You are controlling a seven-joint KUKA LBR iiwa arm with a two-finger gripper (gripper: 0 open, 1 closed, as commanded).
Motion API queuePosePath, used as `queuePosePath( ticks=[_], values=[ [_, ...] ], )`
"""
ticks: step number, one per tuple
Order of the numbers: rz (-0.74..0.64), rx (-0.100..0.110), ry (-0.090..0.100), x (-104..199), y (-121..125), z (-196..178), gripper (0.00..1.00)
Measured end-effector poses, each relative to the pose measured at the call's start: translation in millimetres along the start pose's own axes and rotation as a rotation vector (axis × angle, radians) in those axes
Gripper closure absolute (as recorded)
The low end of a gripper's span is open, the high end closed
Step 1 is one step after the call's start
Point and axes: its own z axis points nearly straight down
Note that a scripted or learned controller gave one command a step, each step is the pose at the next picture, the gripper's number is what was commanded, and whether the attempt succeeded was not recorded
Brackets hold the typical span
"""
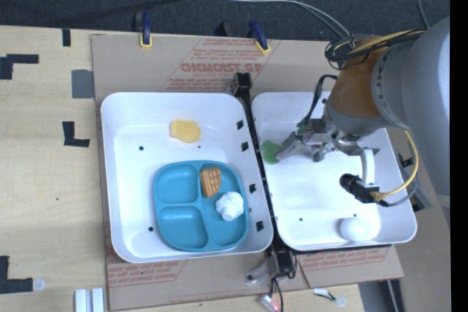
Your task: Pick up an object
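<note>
In the right bin (pixel 292 109), a small green object (pixel 269 151) lies against the left wall. My gripper (pixel 285 149) reaches in from the right, low over the bin floor, with its tip right beside the green object. The contact between them is too small to make out. A white ball (pixel 358 228) rests near the right bin's front edge, well away from the gripper.
The left bin (pixel 121 120) holds a blue divided tray (pixel 175 219) with a brown waffle-like piece (pixel 210 181) and a white crumpled lump (pixel 230 205) in it. A yellow piece (pixel 186 131) lies behind the tray. Cables hang from the arm's wrist (pixel 365 186).
</note>
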Motion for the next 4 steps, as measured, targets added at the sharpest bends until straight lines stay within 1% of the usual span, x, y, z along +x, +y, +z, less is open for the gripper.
queuePosePath(
  ticks=[1,2,3,4],
  values=[
    [-0.001,-0.005,-0.001,0,1,-13,1.0],
    [0.0,-0.01,-0.001,-2,3,-75,1.0],
    [0.0,-0.009,-0.001,-2,4,-123,1.0],
    [-0.004,-0.006,0.0,52,-8,-134,1.0]
  ],
)
